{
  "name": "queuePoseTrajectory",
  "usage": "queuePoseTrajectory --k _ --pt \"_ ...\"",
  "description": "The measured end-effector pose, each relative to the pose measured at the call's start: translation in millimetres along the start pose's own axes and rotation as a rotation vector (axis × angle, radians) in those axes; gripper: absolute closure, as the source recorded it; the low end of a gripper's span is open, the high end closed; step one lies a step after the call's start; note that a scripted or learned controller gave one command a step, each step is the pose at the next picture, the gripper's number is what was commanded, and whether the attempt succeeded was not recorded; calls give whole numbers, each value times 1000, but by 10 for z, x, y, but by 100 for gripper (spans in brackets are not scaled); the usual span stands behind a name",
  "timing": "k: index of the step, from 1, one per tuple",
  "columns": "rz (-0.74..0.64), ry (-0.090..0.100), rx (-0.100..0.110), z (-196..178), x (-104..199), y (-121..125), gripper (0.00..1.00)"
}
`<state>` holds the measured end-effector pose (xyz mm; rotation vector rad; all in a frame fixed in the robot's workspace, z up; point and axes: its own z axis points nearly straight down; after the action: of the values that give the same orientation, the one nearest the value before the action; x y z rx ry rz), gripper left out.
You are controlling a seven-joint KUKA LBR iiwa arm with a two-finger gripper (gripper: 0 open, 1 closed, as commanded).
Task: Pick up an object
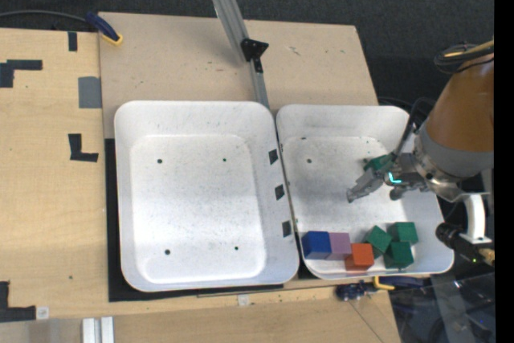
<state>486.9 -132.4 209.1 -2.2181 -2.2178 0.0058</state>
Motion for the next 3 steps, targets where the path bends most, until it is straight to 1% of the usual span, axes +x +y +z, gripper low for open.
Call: queuePoseTrajectory --k 1,2,3 --pt "-2 0 -4 -18 5 10 0" --pt "-1 0 0 458 68 62 0" --pt "0 0 1 929 -4 59 0"
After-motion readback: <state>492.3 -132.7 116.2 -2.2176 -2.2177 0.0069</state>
